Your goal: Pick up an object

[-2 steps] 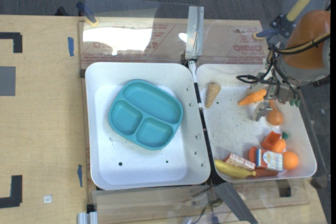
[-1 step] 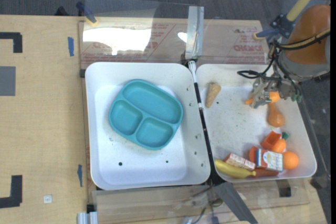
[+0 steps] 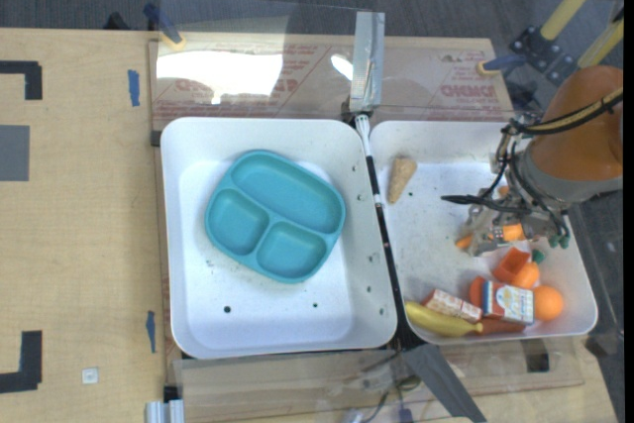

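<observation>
Two bins: I see two shallow white bins side by side on the table (image 3: 69, 213), the left bin (image 3: 188, 312) and the right bin (image 3: 426, 233), touching along a dark seam.
Left bin: it carries a teal divided plate (image 3: 275, 215) with three compartments, lying tilted near the middle.
Right bin, far side: a tan cone-shaped piece (image 3: 400, 177) lies close to the seam, apart from everything else.
Right bin, near edge: a yellow banana (image 3: 441, 319) lies along the rim, touching a red and white carton (image 3: 503, 300); an orange ball (image 3: 548, 302) sits just beside the carton, and a small orange cup-like piece (image 3: 514, 264) lies just above it.
Writing: red print runs across the clear panel (image 3: 267, 74) behind the bins, and the carton has a printed face; I can't read either from here.
Arm: the grey arm with its orange band (image 3: 589, 119) reaches in from the right, over the right bin.
End effector: the end effector (image 3: 500, 213) hangs low over the right bin, just above the orange items; I can't tell how its fingers stand, or whether it touches anything.
</observation>
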